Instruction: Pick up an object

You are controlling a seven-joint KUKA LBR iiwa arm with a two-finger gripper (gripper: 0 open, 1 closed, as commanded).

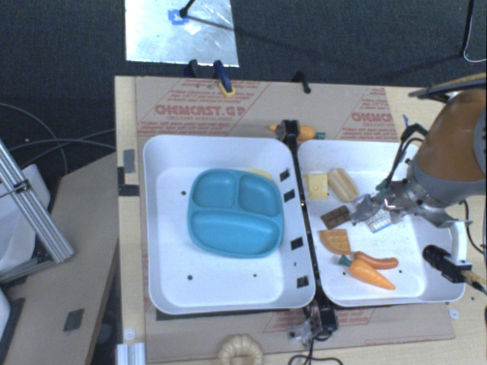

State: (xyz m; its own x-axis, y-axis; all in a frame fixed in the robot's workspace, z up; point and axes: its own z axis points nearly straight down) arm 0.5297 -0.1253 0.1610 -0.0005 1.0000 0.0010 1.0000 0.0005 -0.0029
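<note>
My gripper (364,208) hangs low over the middle of the right bin (408,243), reaching in from the right. Its tip is right beside a flat brown piece (335,217), close to that piece's right end. Behind it lie a pale yellow block (316,185) and a tan bread roll (342,184). In front lie an orange wedge (335,241), a red sausage (379,261) and a carrot (371,274). Nothing is visibly lifted off the bin floor.
The left bin (163,226) holds a blue divided plate (234,211), with a yellow item (263,175) peeking out behind it. A black divider with clips (298,204) separates the bins. A small orange object (305,133) sits on the cardboard behind them.
</note>
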